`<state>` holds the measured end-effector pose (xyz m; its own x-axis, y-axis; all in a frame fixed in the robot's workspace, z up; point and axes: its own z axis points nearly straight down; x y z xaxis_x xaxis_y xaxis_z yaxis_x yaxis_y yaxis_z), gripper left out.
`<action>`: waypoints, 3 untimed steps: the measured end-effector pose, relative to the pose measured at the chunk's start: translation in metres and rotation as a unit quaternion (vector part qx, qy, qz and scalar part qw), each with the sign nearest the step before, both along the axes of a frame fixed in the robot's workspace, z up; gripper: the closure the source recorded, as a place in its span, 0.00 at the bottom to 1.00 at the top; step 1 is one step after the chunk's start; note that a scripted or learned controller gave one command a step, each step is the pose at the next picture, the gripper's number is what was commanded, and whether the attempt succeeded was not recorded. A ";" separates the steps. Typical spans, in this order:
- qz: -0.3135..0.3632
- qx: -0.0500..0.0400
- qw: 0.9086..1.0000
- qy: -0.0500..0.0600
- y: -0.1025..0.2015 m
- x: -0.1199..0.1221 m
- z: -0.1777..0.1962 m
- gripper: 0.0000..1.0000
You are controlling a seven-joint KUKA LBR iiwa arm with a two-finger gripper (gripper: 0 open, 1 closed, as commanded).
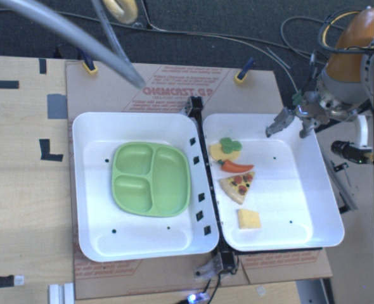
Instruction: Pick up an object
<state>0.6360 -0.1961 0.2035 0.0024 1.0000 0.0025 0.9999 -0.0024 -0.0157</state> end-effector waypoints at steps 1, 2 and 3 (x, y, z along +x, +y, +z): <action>0.002 -0.002 1.000 -0.007 0.001 0.003 0.010 0.00; 0.002 -0.002 1.000 -0.004 0.002 -0.003 -0.054 0.00; 0.001 -0.002 1.000 -0.005 -0.006 -0.006 -0.102 0.00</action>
<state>0.6302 -0.2019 0.1017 -0.0006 1.0000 -0.0016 1.0000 0.0006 -0.0063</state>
